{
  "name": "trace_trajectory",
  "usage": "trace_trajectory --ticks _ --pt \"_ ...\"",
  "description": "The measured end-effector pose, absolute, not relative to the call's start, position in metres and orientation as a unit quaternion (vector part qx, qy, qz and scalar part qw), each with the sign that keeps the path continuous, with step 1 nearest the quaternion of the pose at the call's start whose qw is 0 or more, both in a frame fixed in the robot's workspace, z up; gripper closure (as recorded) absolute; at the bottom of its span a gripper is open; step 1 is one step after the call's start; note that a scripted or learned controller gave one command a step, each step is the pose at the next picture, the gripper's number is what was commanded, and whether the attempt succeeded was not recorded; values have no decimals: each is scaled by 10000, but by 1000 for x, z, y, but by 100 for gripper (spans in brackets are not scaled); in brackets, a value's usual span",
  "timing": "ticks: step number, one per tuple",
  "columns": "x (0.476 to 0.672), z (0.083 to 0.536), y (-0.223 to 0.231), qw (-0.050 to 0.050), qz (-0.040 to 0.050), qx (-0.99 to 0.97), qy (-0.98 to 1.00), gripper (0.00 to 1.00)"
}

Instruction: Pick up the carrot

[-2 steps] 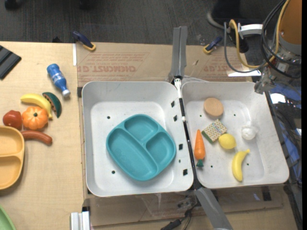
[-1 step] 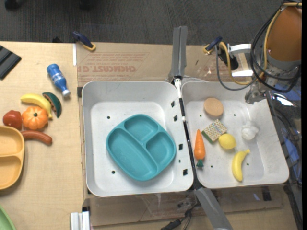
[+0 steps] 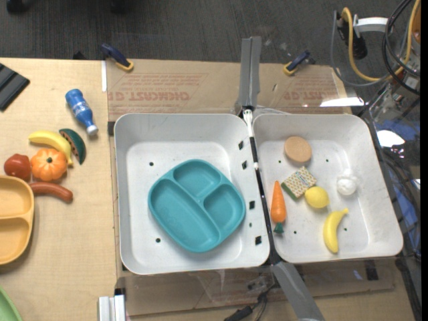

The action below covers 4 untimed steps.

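Observation:
The carrot (image 3: 277,204) is orange with a small green top. It lies lengthwise along the left wall of the right bin (image 3: 374,236), green end pointing toward the front. Just right of it sit a tan and green sponge-like block (image 3: 299,182) and a lemon (image 3: 317,197).
The right bin also holds a tan round bun (image 3: 298,149), a white ball (image 3: 346,186) and a banana (image 3: 333,229). A teal divided plate (image 3: 196,204) fills the left bin (image 3: 127,246). Toy fruit (image 3: 48,164), a blue bottle (image 3: 81,111) and a yellow tray (image 3: 15,219) sit on the bench at left.

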<state>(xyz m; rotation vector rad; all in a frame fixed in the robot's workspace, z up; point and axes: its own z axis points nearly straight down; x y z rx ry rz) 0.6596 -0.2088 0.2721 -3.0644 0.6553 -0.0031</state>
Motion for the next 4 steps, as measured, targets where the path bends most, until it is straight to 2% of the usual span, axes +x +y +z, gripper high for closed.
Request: trace_trajectory --ticks 1,2,3,4 --pt "659 183 -213 31 1 -9931 1171 100" --pt "660 258 -220 41 -15 -9847 1741 100" --pt "660 207 -219 30 -3 -9950 997 100" --pt "659 176 -206 32 10 -9950 997 100"
